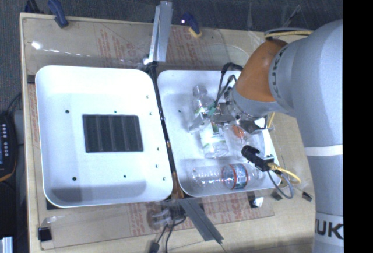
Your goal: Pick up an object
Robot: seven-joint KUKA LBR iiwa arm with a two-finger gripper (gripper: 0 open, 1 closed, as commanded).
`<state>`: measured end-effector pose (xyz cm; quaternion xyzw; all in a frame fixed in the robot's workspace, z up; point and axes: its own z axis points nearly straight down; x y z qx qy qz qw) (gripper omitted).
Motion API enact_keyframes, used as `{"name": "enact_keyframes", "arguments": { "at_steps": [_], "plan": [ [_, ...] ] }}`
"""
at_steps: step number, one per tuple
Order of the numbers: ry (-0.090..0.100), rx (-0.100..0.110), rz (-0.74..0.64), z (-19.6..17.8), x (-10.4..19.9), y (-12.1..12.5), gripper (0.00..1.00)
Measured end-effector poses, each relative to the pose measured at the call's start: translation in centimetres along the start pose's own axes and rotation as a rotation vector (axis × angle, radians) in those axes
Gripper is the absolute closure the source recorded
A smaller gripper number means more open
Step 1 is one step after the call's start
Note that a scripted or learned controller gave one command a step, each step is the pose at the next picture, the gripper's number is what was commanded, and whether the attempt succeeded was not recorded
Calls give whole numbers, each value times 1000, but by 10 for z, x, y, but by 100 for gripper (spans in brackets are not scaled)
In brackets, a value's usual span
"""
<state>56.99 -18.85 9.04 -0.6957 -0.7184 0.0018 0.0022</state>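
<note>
Down on the bench, two shallow white bins sit side by side. The left bin [58, 129] carries a dark ribbed rectangle [112, 133] on its floor. The right bin [172, 85] holds the clutter — a clear plastic water bottle [224, 176] lying on its side along the near wall, with a label band [238, 175] in blue and red whose writing is too small to read, and above it a tangle of clear plastic items [205, 118] that I cannot separate with confidence.

The grey arm [312, 83] reaches in from the right, its orange band [259, 74] sitting just over the right bin's far corner. The gripper [217, 119] hangs low among the clear plastic items near the middle of that bin; whether it is wide, narrow or clamped on anything cannot be told, because the wrist and transparent plastic hide it.

A small orange object [238, 128] shows just beside the wrist. White letters "UK" [329, 228] are readable on the arm's lower casing — the rest is cut off. Faint red printing [105, 42] covers the bench sheet, illegible. Blue clamps [57, 11] grip the bench's far edge.
</note>
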Motion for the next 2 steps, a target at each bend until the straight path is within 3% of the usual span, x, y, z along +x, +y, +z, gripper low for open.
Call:
{"name": "enact_keyframes", "arguments": {
  "at_steps": [1,2],
  "plan": [
    [0,-1,-3,-11,0,1,100],
    [1,20,-7,-103,5,81,100]
  ]
}}
